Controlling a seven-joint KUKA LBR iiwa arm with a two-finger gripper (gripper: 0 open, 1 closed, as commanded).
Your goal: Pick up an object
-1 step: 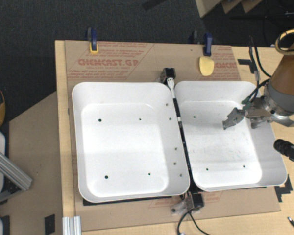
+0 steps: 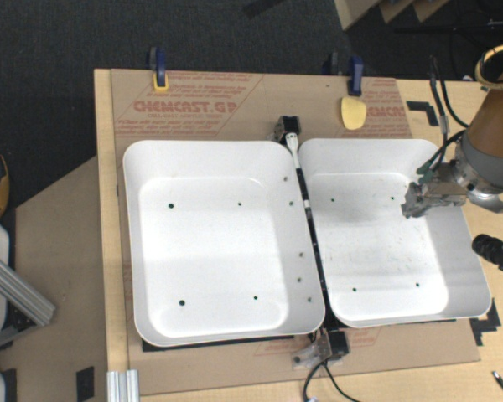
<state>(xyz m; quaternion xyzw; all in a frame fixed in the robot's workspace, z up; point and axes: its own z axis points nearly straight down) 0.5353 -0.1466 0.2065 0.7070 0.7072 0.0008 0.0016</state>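
Two shallow white bins are seen side by side, both of smooth, glossy plastic with rounded corners: the left bin (image 2: 151, 224) and the right bin (image 2: 453, 296), their inner rims touching along a dark strip. Small dark dots are scattered across each floor, and faint grey speckling is noted on the right bin's floor. No object to pick up can be made out in either bin.

The bins are carried on a tabletop (image 2: 117, 115) of pale brown board printed with red lettering at the far edge. Two blue clamps (image 2: 158, 60) are fixed along that far edge, and a small yellow rounded piece (image 2: 353, 113) lies just beyond the right bin's far rim. Dark, rough carpet (image 2: 67, 23) is spread around the board, and a metal rail (image 2: 17, 290) is seen at the near left.

The arm (image 2: 496, 141) is brought in from the right, its grey wrist held over the right bin's far right part. The hand (image 2: 417, 198) is pointed leftward above the bin floor; nothing is seen between its fingers, and how far they are parted cannot be told.
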